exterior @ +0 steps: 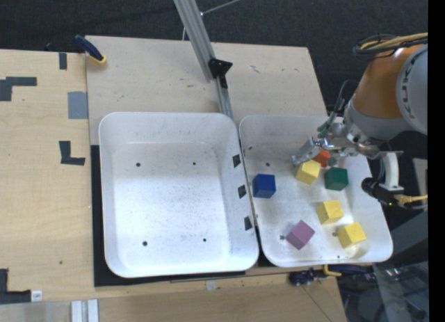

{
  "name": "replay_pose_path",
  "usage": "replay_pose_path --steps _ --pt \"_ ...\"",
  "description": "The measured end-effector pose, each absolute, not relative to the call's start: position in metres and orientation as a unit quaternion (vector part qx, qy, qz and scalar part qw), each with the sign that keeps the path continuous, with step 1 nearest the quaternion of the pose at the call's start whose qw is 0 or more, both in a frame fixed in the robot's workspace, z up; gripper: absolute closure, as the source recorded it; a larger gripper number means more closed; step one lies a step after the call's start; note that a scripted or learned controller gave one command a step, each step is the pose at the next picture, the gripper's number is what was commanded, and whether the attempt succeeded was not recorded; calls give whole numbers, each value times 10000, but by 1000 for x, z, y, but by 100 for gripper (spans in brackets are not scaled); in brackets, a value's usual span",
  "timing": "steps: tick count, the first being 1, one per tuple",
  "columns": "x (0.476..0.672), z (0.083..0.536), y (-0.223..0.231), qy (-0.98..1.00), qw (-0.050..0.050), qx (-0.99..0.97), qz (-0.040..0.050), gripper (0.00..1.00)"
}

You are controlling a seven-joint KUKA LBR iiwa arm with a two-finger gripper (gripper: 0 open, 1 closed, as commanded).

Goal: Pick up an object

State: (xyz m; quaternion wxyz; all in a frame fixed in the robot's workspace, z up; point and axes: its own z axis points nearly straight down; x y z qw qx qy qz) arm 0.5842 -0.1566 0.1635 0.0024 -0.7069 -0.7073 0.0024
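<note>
The right bin [278, 133] holds several small blocks: a blue cube [264, 186], a purple cube [300, 234], a dark green cube [336, 178], and three yellow cubes [309, 170] [330, 211] [351, 233]. An orange-red block [322, 157] lies partly hidden under the gripper. My gripper [321, 148] hangs low over the upper right part of this bin, right above the orange-red block and beside the upper yellow cube. Its metal fingers [306, 154] point down and left.
The left bin [111, 147] sits beside the right one. A slanted metal rail [195, 25] with a black clamp [220, 69] runs down to the gap between the bins. A blue-yellow tool [90, 49] lies on the wooden bench at upper left.
</note>
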Motion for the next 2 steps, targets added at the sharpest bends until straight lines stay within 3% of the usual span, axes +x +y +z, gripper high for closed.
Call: replay_pose_path --steps 1,2 --pt "589 122 -153 -7074 -36 -7069 10 0" --pt "590 134 -152 -7076 -29 -7066 -3 100"
